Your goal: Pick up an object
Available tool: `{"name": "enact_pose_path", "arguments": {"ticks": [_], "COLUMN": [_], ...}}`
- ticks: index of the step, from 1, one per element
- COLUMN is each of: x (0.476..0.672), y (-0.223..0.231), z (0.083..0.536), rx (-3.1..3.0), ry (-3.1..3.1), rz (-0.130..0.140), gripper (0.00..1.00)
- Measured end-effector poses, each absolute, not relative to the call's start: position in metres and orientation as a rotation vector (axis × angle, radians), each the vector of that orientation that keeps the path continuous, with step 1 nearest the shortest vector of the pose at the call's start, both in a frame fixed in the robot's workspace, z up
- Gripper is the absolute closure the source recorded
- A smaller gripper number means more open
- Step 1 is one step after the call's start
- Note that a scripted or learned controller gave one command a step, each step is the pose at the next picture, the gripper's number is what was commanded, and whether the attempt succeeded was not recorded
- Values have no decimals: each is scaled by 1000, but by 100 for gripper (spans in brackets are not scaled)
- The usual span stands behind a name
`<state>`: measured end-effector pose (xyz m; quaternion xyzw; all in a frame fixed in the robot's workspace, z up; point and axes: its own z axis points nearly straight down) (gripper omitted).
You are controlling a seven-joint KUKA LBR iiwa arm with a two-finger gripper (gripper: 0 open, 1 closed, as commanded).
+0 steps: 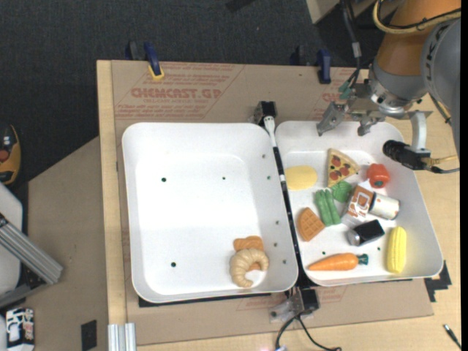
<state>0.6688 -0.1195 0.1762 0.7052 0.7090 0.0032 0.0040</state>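
Red lettering reading "CHEMCAST GP" (pixel 175 91) is seen printed on the brown board (pixel 110 159) that covers the bench beneath both bins; it is repeated faintly near the right bin's far edge. No writing can be read on the small can (pixel 360 202), though a red and white label is noted.

The arm (pixel 417 35) is seen reaching in from the right, its orange band above the wrist. The end effector (pixel 345 123) is held over the far rim of the right bin (pixel 431 251), its two fingers spread apart with nothing between them.

In the right bin are recorded a pizza slice (pixel 340 167), tomato (pixel 377 174), green vegetable (pixel 329 203), carrot (pixel 335 262) and corn cob (pixel 396 248). A croissant (pixel 247 263) is found in the left bin (pixel 135 196), near its front right corner.
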Motion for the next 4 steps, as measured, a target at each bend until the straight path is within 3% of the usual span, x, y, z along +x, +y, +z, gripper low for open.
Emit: {"name": "enact_pose_path", "arguments": {"ticks": [1,2,3,4], "x": [638,643,593,655], "y": [-142,-143,-215,-106], "z": [83,101,92,198], "rx": [2222,2212,2221,2199], "ry": [2218,2212,2212,2227], "rz": [0,8,17,19], "gripper": [0,100,100,100]}}
